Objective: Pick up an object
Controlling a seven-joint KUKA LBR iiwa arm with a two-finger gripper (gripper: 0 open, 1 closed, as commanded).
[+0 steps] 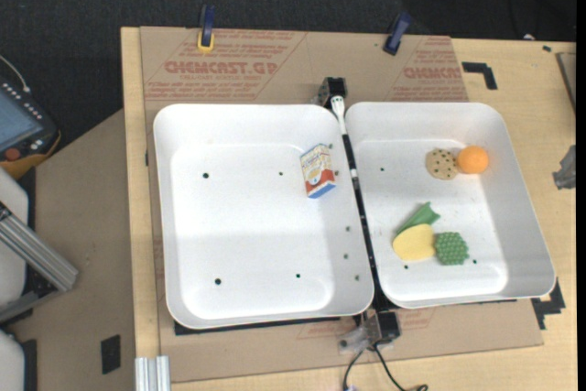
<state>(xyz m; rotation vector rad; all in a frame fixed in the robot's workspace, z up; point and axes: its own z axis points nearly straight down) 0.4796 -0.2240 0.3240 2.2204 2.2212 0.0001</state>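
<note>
Camera view: the left bin (163,197) holds a carton (319,171) at its upper right, near the divide between the bins. The right bin (524,197) holds a cookie (442,164) touching an orange ball (472,160) at upper centre. Lower centre holds a yellow fruit (413,244), with a green leaf (419,217) touching its top and a green knobbly piece (450,248) just beside it on the right. Gripper state: cannot be determined.
</note>
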